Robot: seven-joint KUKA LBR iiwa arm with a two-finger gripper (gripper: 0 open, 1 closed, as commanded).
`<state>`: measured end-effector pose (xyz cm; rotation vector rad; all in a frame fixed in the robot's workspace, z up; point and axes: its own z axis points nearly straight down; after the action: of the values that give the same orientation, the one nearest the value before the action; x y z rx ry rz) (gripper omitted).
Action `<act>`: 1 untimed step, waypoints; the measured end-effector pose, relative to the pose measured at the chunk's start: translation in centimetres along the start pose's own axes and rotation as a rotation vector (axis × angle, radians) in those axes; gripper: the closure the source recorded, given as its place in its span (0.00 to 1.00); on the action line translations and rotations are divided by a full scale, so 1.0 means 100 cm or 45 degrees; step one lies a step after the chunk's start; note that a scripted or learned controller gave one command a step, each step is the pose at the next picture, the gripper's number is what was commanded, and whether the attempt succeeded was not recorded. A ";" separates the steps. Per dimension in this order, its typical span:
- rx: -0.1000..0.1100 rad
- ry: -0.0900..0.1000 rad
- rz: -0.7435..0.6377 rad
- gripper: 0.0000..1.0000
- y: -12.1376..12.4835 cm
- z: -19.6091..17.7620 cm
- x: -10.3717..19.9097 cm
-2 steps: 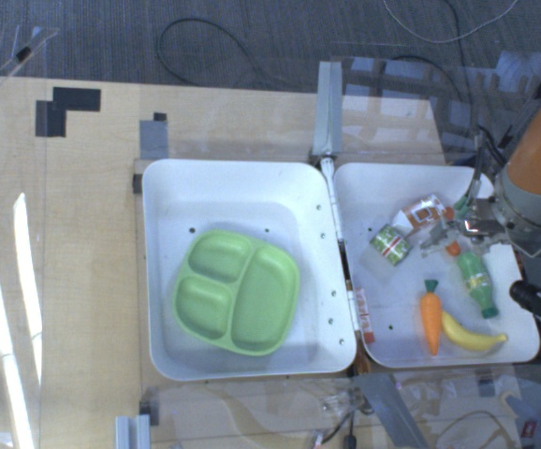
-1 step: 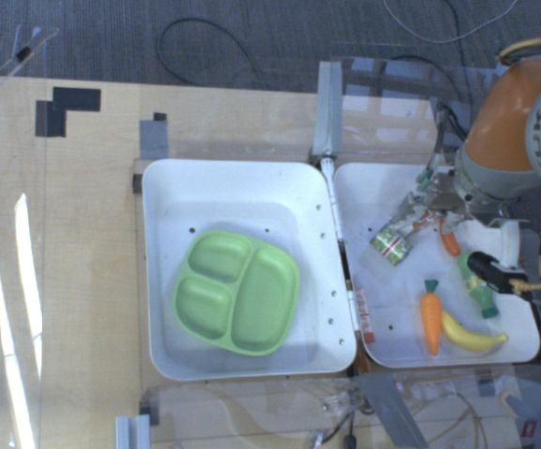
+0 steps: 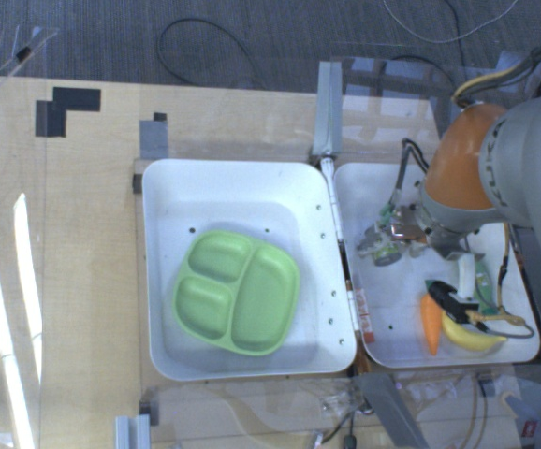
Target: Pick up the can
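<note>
The can (image 3: pixel 379 247) is a small silvery thing lying in the left part of the right bin (image 3: pixel 394 340), close to the wall between the bins. My gripper (image 3: pixel 394 234) reaches in from the right and sits right at the can, touching or nearly touching its right side. The wrist and arm cover the part of the bin behind it. How the can sits against the gripper is too small to make out.
An orange carrot (image 3: pixel 431 324) and a yellow banana (image 3: pixel 472 336) lie at the front right of the right bin. The left bin (image 3: pixel 168 195) holds a green divided plate (image 3: pixel 237 292). The bins' shared wall (image 3: pixel 339 251) runs just left of the can.
</note>
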<state>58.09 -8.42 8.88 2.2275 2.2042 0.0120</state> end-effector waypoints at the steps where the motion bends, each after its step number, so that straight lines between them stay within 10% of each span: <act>1: -0.009 0.001 -0.001 1.00 0.003 -0.013 0.001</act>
<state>58.34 -8.32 10.15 2.2237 2.2015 0.0205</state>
